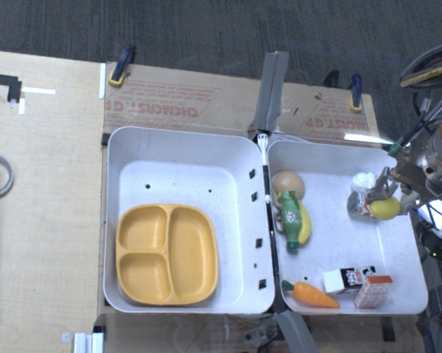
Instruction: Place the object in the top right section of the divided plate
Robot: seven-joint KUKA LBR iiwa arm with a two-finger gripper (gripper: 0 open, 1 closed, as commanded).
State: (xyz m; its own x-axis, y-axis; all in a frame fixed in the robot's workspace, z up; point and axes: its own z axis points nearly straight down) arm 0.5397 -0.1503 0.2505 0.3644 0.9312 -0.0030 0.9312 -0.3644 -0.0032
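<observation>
My gripper point(382, 195) sits over the far right part of the right bin point(337, 165), reaching in from the right, and between its fingers I can see a small yellow lemon point(385, 208), so I am pinching it. The lemon is a short oval with its long axis running roughly left to right, its left end tucked under my fingers and its right end pointing toward the bin's right wall. Whether it rests on the bin floor or hangs just above it, I cannot tell. Just left of my gripper lies a crumpled silver and white wrapper point(360, 193). Farther left in the same bin, close to the divider, a tan round fruit point(288, 183) lies touching the far end of a green bottle point(289, 220), and a banana point(303, 224) lies alongside that bottle, both with their length running far to near. Along the near edge are a carrot point(315, 296) pointing right, a small black and white box point(349, 278) and an orange carton point(373, 291). The divided plate point(167, 252), yellow with three sections, lies in the near left part of the left bin point(184, 153), well apart from the lemon. Both bins stand on the counter point(35, 194).
</observation>
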